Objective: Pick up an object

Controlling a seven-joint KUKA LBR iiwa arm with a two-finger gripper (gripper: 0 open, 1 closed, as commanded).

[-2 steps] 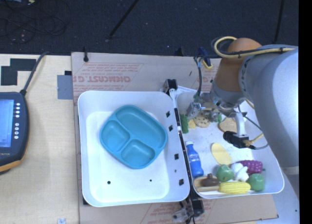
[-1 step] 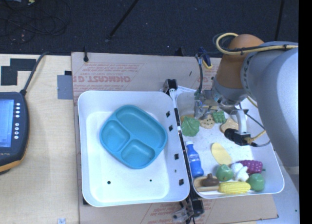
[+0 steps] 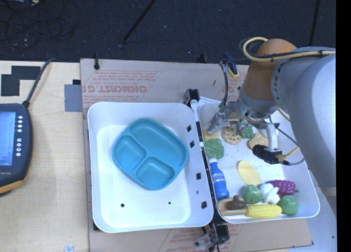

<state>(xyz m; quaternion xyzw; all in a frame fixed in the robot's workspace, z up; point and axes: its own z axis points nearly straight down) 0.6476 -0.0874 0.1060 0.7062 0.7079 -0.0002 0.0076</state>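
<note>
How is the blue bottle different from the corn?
The blue bottle is blue with a white cap; the corn is yellow and bumpy. The bottle lies pointing up and down the picture beside the bin's left wall; the corn lies sideways near the front edge. Both lie flat in the right bin.

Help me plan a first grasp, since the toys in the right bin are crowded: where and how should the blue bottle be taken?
Judging by its pose, the blue bottle lies flat beside the bin's left wall, white cap pointing up-view. Probably best to come straight down and close across the mid-body, fingers either side of its narrow width; the wall side looks tight, so the fit there is uncertain.
</note>
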